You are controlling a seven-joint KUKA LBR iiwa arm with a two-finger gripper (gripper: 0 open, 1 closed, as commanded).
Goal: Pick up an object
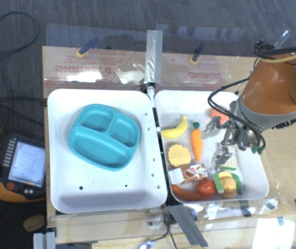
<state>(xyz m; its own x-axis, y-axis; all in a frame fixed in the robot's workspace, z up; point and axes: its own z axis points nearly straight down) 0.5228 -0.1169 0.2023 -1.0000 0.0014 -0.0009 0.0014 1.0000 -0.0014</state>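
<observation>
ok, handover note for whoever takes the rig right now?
Claw: low in the right bin, fingers spread, nothing between them.
Right bin holds the toy food: banana, carrot, round yellow cracker, tomato and a few more pieces at the near edge.
Left bin holds the blue divided plate.
Done: arm is over the pile.
Left: close on an object and lift it; no pick yet.
</observation>
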